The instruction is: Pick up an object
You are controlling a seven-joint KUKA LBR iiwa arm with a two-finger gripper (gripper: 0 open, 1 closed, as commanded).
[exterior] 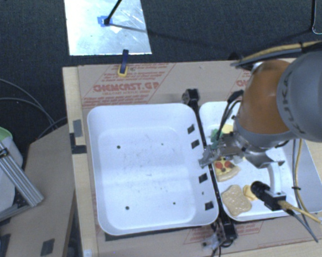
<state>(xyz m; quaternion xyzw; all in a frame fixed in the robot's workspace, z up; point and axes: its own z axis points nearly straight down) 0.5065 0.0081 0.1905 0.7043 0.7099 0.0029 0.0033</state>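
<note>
The gripper (pixel 214 155), clenched or released I cannot tell, hangs in the right bin (pixel 317 195) of two, beside one pizza slice (pixel 227 170); one biscuit (pixel 236 199) lies nearer.

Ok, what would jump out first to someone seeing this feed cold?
The big grey arm, orange-banded, dominates: it reaches over the right bin, its hand low by the inner wall. Near the hand lie a pizza-like slice and a tan flat piece; the left bin spreads broad and white alongside.
</note>
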